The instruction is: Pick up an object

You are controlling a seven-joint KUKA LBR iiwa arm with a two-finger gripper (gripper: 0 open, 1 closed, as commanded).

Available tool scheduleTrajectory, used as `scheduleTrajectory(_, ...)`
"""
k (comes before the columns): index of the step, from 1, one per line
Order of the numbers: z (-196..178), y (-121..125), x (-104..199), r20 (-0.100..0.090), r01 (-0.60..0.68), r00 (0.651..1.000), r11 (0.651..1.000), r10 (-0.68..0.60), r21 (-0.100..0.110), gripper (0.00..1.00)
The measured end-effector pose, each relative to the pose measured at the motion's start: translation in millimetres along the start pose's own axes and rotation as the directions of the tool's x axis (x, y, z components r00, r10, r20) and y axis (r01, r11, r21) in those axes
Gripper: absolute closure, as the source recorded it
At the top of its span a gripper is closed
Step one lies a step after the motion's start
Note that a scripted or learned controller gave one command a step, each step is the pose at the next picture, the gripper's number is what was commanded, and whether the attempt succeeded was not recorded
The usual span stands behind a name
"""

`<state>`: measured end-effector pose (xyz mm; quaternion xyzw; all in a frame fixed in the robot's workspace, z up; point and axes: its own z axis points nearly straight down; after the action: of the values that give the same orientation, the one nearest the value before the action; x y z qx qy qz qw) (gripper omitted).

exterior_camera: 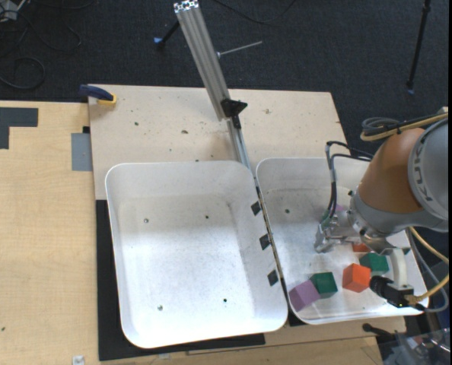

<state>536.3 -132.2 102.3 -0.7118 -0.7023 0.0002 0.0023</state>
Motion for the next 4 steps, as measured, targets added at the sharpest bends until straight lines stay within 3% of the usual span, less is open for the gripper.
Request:
scheduleTrajectory(2, -89, 6, -12, 0.004, 0.012, 1.000, 1.000, -0.012, -0.005, 1.00)
scheduleTrajectory(3, -151, 9, -17, 0.004, 0.014, 1.000, 1.000, -0.014, -0.008, 1.00)
scheduleTrajectory(4, -149, 16, 26, 0.001, 0.017, 1.000, 1.000, -0.017, -0.002, 1.00)
